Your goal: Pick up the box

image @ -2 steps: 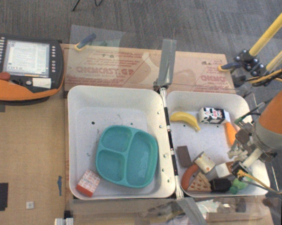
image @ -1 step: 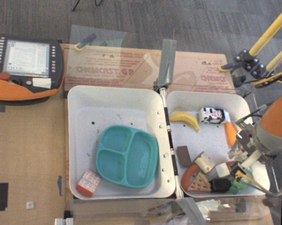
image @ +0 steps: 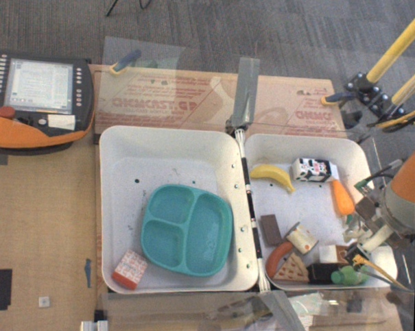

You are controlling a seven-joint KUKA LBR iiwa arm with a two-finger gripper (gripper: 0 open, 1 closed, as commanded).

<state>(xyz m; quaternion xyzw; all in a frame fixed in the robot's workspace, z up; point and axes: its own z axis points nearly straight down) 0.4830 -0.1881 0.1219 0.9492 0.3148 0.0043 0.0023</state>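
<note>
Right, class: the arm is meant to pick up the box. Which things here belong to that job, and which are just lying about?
Job:
box, in the left bin
gripper, over the right bin

Lying about:
teal plate
banana
carrot
cow toy
sausage

**Bench count**

Two white bins (image: 169, 140). Left bin: one teal divided plate (image: 187, 229), one small red-and-white box (image: 129, 269). Right bin: one banana (image: 272, 175), one carrot (image: 342, 197), one sausage (image: 278, 256), one cow-print carton (image: 312, 170), one brown block (image: 270, 229).
</note>
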